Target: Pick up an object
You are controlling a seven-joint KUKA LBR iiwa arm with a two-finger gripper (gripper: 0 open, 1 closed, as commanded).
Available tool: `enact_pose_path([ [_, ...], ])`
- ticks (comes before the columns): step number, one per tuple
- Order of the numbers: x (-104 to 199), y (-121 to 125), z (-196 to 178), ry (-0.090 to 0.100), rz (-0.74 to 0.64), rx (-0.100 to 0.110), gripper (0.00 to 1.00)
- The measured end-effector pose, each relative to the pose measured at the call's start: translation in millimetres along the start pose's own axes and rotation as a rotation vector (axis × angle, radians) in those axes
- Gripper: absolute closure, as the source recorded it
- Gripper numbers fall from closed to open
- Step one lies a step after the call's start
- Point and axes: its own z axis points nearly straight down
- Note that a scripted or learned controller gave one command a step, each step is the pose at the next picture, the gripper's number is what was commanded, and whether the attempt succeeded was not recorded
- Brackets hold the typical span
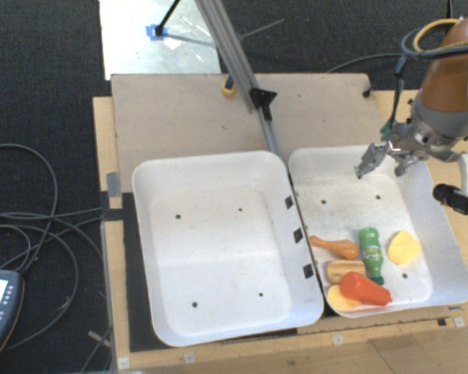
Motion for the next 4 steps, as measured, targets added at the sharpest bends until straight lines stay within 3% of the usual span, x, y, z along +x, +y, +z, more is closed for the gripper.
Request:
enact_pose_path([
  [1, 9.0, 1.9, 57.5, 0.001, -0.003, 0.002, 0.00],
  [2, 8.0, 3.8, 42.5, -0.001, -0.004, -0.006, 1.00],
  [3, 11.1, 1.0, -21.2, -0.002, -0.003, -0.010, 1.00],
  [4, 10.8, 2.3, -52.3, -0.001, -0.003, -0.007, 1.00],
])
